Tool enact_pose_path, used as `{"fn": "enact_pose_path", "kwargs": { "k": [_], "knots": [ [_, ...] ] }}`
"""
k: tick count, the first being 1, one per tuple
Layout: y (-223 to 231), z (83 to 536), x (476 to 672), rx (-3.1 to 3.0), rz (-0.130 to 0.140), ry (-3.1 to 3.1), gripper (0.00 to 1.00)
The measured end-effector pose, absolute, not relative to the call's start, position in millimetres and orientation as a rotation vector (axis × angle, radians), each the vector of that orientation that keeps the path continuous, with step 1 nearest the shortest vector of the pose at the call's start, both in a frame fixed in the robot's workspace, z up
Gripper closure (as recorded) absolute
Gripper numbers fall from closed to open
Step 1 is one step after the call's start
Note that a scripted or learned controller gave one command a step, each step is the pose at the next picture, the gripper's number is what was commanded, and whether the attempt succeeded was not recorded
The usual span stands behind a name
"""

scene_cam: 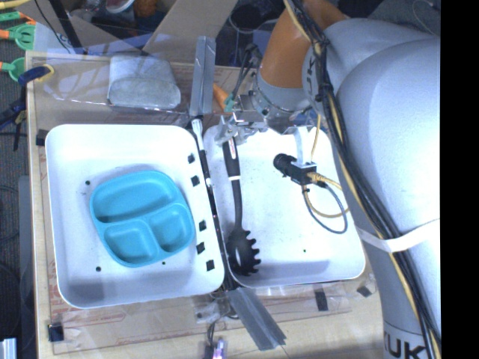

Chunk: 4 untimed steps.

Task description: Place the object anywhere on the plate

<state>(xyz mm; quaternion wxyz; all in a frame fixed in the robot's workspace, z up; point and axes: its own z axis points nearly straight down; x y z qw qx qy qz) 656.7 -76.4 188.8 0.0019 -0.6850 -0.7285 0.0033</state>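
From the overhead camera you saw the gripper (230,134) low over the right bin (340,264), its fingers pinching the handle of the black spaghetti spoon (238,208), whose head rested by the divider, well short of the blue plate (140,217).

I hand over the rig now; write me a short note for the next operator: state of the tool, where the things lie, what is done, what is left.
Tool: at the far end of the right bin, over the handle end of the black spaghetti spoon; whether it grips the handle cannot be told.
Spoon: lies along the right bin's left wall, its toothed head toward the near edge.
Blue plate: in the left bin, three compartments, nothing on it.
Done: nothing placed yet.
Left: lift the spoon, carry it across the divider, set it on the plate.
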Motion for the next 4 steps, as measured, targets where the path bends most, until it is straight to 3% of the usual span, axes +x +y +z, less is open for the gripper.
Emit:
{"fn": "enact_pose_path", "kwargs": {
  "k": [1, 2, 3, 4],
  "knots": [
    [9, 197, 580.0, -1.923, -0.024, -2.508, 1.00],
    [65, 195, 523.6, -1.930, -0.018, -2.502, 1.00],
    [64, 189, 517.2, -1.929, 0.008, -2.475, 0.00],
    [64, 189, 517.2, -1.929, 0.008, -2.475, 0.00]
  ]
}}
